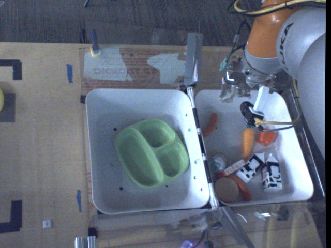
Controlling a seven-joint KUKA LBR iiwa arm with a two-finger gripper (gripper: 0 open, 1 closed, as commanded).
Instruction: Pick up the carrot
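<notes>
The gripper (230,91) hangs over the right bin's (305,182) far end; its grip state can't be told. The carrot (248,142) lies nearer.

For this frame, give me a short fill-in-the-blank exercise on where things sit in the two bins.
1. The green divided plate lies in the ____ bin as the camera sees it.
2. The carrot lies in the same bin as the ____ hot dog.
3. The gripper hangs over the ____ bin.
4. The plate has ____ compartments.

Missing words: left; red; right; three
</notes>
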